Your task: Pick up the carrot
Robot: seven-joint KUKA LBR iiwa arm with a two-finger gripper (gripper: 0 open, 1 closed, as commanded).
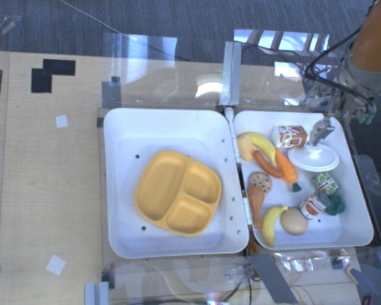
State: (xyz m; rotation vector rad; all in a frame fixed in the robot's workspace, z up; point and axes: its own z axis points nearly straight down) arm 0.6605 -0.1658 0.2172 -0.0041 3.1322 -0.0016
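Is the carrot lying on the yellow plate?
No. The carrot lies in the right bin among the other toy food, while the yellow plate sits in the left bin.

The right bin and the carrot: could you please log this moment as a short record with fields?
left bin: holds a yellow divided plate
right bin: toy food, crowded
carrot: orange, lying aslant beside the hot dog, by the white disc
bananas: one at the bin's upper left, one at its lower left
claw: over the right bin, just above the white disc, holding nothing that shows
carrot picked up: not yet
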